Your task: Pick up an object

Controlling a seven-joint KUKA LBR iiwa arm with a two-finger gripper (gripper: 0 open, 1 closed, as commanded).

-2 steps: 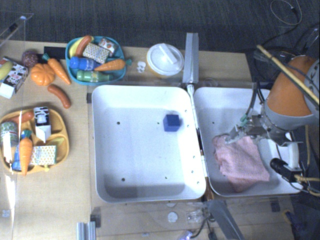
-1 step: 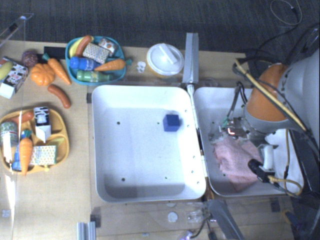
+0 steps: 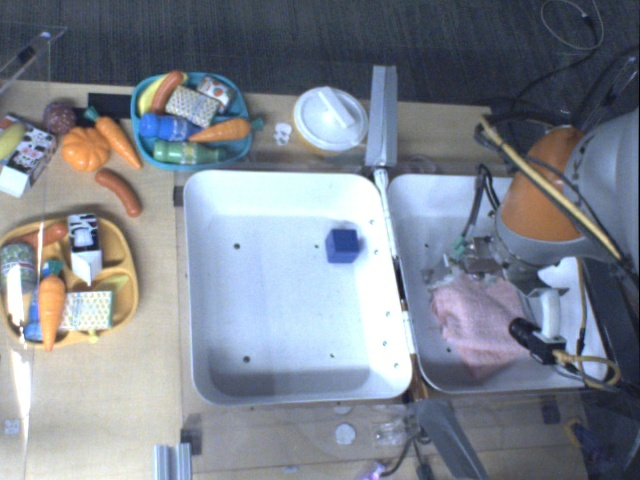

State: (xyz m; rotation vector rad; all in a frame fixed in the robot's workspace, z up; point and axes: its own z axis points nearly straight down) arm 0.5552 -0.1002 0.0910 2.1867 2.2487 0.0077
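Note:
A small blue cube (image 3: 343, 245) sits in the left bin (image 3: 230, 298), toward its right side. A crumpled pink cloth (image 3: 478, 325) lies in the right bin (image 3: 420, 218), in its lower half. My gripper (image 3: 472, 258) hangs low over the right bin, just above the cloth's upper edge, under the arm's orange band (image 3: 540, 208). The arm's body hides most of the fingers.
Left of the bins stand a blue bowl (image 3: 190, 118) and a yellow tray (image 3: 70, 283) of toy food, with loose carrots and a sausage (image 3: 118, 191) between them. A white lidded cup (image 3: 330, 118) stands behind the left bin. Cables (image 3: 560, 353) trail at the right.

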